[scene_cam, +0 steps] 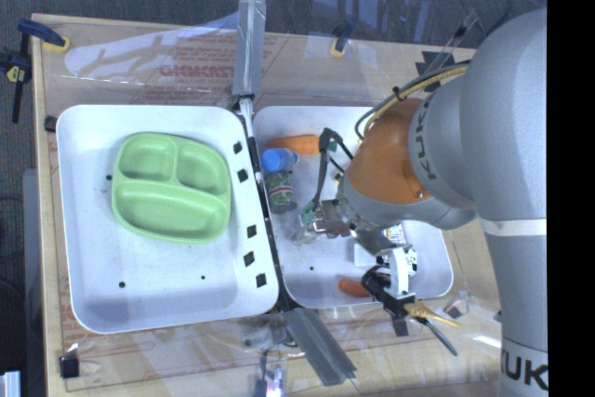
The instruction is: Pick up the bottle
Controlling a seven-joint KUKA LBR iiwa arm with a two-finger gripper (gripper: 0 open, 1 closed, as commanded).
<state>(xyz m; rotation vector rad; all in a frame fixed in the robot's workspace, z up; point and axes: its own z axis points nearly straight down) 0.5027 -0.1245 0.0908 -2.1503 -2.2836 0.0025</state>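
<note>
Arm (pixel 483 153): grey, orange band, bulks over the right bin (pixel 437 279); "KUKA" reads along the wrist housing. Jaws (pixel 316 220): low in the right bin's middle; open or closed cannot be told. Bottle (pixel 278 176): blue cap, just left of the jaws, beside the divider edge between the bins. Left bin (pixel 84 274): green tray (pixel 172 187), wide bare floor around it. Surface (pixel 121 60): faint red print, unreadable.
</note>
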